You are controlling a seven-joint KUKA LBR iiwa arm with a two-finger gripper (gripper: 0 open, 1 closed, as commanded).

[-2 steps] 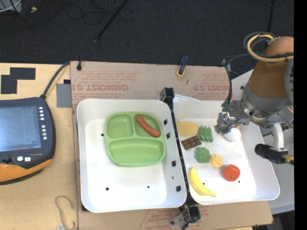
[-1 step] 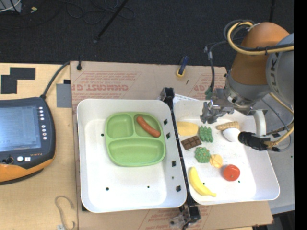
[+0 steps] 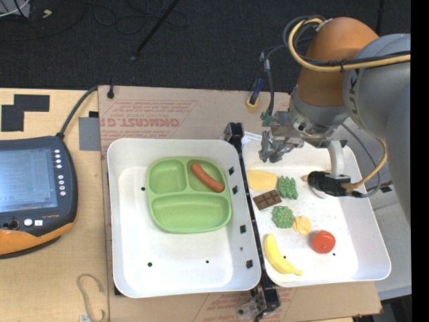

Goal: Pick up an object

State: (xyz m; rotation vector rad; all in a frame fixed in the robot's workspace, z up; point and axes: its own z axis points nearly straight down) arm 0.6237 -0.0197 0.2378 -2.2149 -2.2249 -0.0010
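Camera view. The brown chocolate piece (image 3: 267,198) on the floor of the right bin (image 3: 375,247) serves as the landmark.

The arm (image 3: 375,72) enters from the right. It carries the tool (image 3: 273,151) above and just behind the chocolate piece, over the far left part of that bin. Whether the tool is released or clenched cannot be told.

The objects to pick lie around the landmark:
- A pale yellow fruit (image 3: 261,179) lies just behind it.
- One green vegetable (image 3: 288,187) lies behind and to its right.
- A second green vegetable (image 3: 282,216) lies just in front of it.
- A small orange piece (image 3: 302,225) and a red tomato (image 3: 323,241) lie in front and to the right.
- A banana (image 3: 278,255) lies well in front.

Left of the chocolate piece, across the two bin walls, the left bin (image 3: 127,247) holds a green divided plate (image 3: 188,213). A sausage (image 3: 207,176) lies in the plate's rear right compartment.

Far left of the landmark, a control pendant (image 3: 30,180) rests on the desk (image 3: 40,274).
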